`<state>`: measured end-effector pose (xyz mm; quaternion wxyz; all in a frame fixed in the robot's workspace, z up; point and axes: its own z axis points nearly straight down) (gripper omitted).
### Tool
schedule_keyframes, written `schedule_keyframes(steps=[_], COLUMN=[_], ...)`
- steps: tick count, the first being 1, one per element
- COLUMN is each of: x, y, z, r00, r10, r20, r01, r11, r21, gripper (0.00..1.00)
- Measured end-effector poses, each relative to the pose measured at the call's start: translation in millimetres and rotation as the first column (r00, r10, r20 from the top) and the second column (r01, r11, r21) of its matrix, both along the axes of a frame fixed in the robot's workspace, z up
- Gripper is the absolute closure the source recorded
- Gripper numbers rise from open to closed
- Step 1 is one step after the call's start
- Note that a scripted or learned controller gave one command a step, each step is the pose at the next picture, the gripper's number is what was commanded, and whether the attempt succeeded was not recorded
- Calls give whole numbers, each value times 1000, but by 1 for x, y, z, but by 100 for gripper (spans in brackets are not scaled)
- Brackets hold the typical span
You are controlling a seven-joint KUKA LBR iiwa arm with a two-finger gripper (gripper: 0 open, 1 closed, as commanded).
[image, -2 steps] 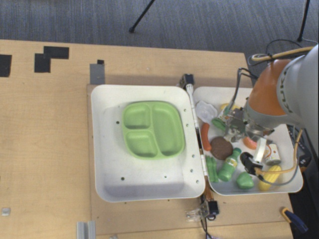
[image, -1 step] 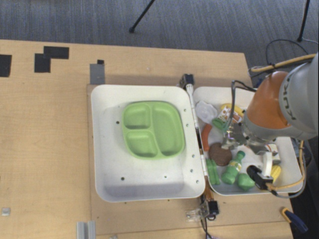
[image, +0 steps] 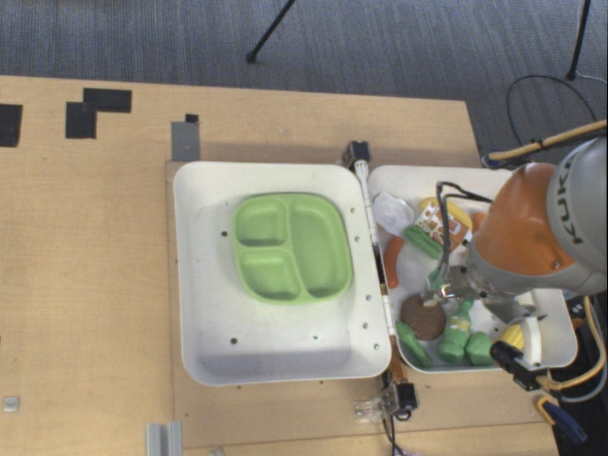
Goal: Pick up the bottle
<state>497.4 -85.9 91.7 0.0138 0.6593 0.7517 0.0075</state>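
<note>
Looking down from the one overhead camera, the arm (image: pixel 532 236) was parked over the right bin (image: pixel 560 345), and that bin was a mess: a brown round thing (image: pixel 423 317), green blocks (image: pixel 467 344), something yellow (image: pixel 514 335) and a crumpled clear wrapper (image: pixel 391 212), all touching or overlapping. The left bin (image: pixel 204 350) just had a green divided plate (image: pixel 290 247) in it.

Biggest risk, I reckon: the claw (image: pixel 446 293) was down among that pile, and with everything packed so tight it could easily close on a neighbour or shove stuff sideways instead of getting the bottle. The arm's bulk also hid a good chunk of the bin, so whatever sat under it was anyone's guess. I honestly couldn't tell if the claw was apart or together, too small and too shadowed.

As for the bottle (image: pixel 425 241), my best guess was the green tube-ish thing lying tilted near the top of the right bin, just beside an orange-and-white packet (image: pixel 434 218). It looked smooth and lying on its side, so probably prone to rolling or slipping.
</note>
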Motion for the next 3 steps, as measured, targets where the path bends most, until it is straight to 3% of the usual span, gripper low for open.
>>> schedule_keyframes(steps=[1,2,3], x=[-10,-10,-11], y=[83,158,241], z=[93,154,124], r00=[996,972,990], r10=[80,232,136], r20=[-27,-27,-30], r01=[-80,-231,-136], r11=[997,973,991], r21=[8,7,8], gripper=[100,100,100])
